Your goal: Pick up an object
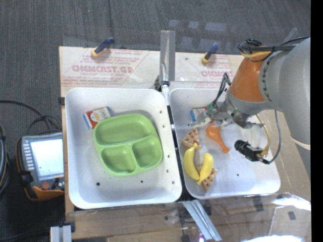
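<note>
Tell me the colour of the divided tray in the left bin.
Light green, plain with no pattern. The divided tray shows clearly in the camera view.

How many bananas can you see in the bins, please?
2, both in the right bin: banana one nearer the divider, banana two touching its right side. The arm may hide other items.
</note>
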{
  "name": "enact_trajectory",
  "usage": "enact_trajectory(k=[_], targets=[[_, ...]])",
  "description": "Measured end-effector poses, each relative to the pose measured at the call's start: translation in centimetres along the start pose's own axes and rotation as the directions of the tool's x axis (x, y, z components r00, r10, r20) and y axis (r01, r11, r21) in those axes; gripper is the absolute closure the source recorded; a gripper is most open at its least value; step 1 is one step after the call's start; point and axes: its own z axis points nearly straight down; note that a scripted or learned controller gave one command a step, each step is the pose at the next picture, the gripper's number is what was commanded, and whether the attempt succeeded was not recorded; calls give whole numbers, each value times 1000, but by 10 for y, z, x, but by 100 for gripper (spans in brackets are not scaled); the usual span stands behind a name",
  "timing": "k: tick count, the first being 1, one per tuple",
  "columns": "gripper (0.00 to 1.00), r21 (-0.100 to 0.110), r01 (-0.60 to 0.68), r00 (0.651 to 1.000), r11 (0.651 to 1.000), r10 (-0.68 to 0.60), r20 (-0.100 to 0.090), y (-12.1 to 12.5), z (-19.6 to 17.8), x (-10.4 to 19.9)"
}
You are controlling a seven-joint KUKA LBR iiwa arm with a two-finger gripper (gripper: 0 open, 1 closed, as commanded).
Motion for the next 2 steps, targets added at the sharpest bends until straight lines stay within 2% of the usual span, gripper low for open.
enact_trajectory(k=[1, 2], targets=[[0, 19, -47, 999, 999, 47, 2, 53, 12, 17], [100, 21, -46, 999, 999, 46, 6, 53, 2, 16]])
